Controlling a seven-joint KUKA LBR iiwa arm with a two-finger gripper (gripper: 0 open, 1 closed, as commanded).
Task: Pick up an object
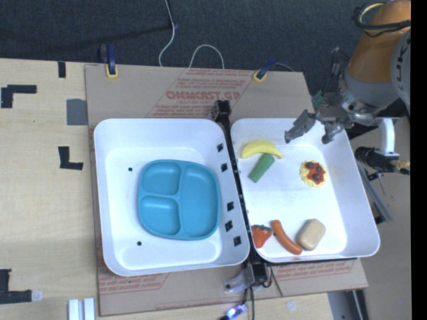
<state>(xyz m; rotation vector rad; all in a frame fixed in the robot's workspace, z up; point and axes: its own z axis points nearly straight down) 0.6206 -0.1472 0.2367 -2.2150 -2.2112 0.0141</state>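
Yellow banana [260, 150] is lying in the right bin [357, 179], just above the green piece [261, 167]; my gripper [312, 132] is hovering spread and empty over the far edge; the banana's long axis is running left-right, lying to my fingers' lower left.

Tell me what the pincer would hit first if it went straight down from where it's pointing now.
Probably bare floor of the right bin near its far edge. The pincer hangs open above it, beyond the pizza and right of the banana; depth is unclear.
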